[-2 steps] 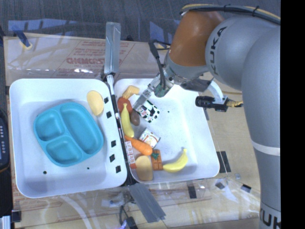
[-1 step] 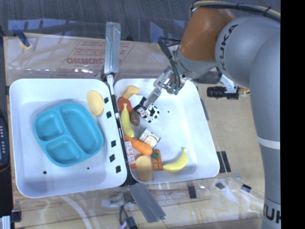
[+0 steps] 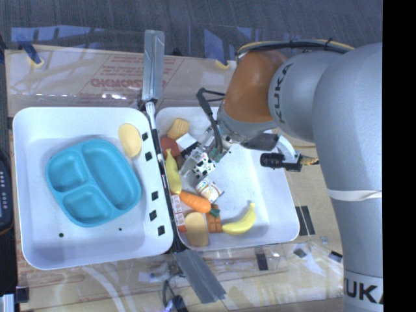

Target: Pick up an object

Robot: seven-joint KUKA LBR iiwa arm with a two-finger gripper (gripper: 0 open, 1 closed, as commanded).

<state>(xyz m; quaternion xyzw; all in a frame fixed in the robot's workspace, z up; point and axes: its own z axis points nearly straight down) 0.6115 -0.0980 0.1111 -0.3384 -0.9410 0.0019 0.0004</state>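
White right bin (image 3: 276, 194) holds toy food crowded along its left wall, so the gripper (image 3: 203, 164) hangs low over that pile by the carrot (image 3: 195, 202), its grip impossible to tell.

1 fixed overhead camera, looking down at a slant on 2 white bins, left bin (image 3: 26, 194) and right bin (image 3: 279, 200), arm (image 3: 338, 109) entering from view's right.

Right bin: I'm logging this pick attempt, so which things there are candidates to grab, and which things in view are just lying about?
Candidates:
banana
carrot
black-and-white dice, nearest the gripper
small carton

Lying about:
blue divided plate in the left bin
yellow oval piece beside that plate
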